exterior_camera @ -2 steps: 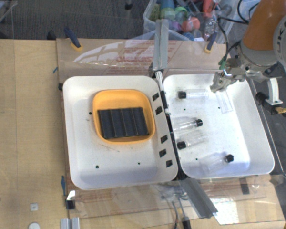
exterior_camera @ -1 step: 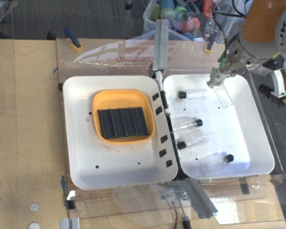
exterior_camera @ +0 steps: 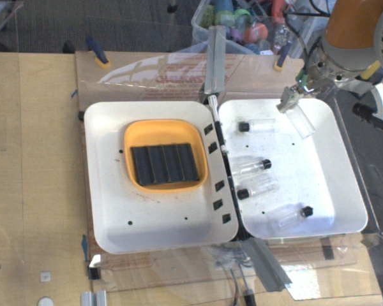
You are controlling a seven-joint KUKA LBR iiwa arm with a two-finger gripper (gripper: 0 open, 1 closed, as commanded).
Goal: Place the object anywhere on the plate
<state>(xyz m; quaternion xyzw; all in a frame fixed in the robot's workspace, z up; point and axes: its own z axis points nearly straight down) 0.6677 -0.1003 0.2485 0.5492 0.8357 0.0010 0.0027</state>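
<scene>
1 clear vial [exterior_camera: 301, 121] between hand [exterior_camera: 290, 102] fingers | long axis slanting down-right | yellow plate [exterior_camera: 165, 131] left bin

Plate [exterior_camera: 165, 132] orange-yellow, in left white bin [exterior_camera: 102, 183]. Black ribbed block [exterior_camera: 165, 164] on plate. Clear vials with black caps [exterior_camera: 255, 127] scattered in right white bin [exterior_camera: 325, 190]. Black tabs [exterior_camera: 217, 171] along left bin's right edge. Bench [exterior_camera: 32, 171] pale wood. Arm [exterior_camera: 354, 18] orange band, grey wrist.
</scene>
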